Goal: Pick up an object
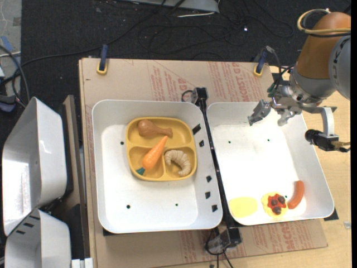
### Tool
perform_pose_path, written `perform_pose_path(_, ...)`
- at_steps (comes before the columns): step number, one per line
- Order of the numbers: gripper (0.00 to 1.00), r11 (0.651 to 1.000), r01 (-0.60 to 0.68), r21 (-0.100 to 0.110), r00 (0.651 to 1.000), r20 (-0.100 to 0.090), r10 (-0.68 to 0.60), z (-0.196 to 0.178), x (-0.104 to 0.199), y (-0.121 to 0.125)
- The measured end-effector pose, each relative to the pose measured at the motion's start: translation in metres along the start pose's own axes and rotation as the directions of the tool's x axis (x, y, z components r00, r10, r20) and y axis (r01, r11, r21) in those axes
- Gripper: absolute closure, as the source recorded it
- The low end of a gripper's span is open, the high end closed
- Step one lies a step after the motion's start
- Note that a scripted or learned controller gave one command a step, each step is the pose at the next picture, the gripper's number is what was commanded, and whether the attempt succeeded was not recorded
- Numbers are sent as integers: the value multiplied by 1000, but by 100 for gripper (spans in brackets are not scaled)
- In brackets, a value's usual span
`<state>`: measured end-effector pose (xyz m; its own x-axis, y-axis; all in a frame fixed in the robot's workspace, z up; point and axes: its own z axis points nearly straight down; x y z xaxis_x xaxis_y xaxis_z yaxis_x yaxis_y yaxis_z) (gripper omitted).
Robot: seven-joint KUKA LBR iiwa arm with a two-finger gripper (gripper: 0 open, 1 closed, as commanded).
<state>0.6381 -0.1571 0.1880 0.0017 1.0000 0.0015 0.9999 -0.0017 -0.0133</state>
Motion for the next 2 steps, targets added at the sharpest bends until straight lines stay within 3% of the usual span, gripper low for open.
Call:
perform_pose_path(1, 0, 1000, 2, -14, 1000, 2, -2, -8, 0, 3)
perform_pose_path(2, 0, 1000, 6, -9, 1000, 1, -6, 53, 6, 9)
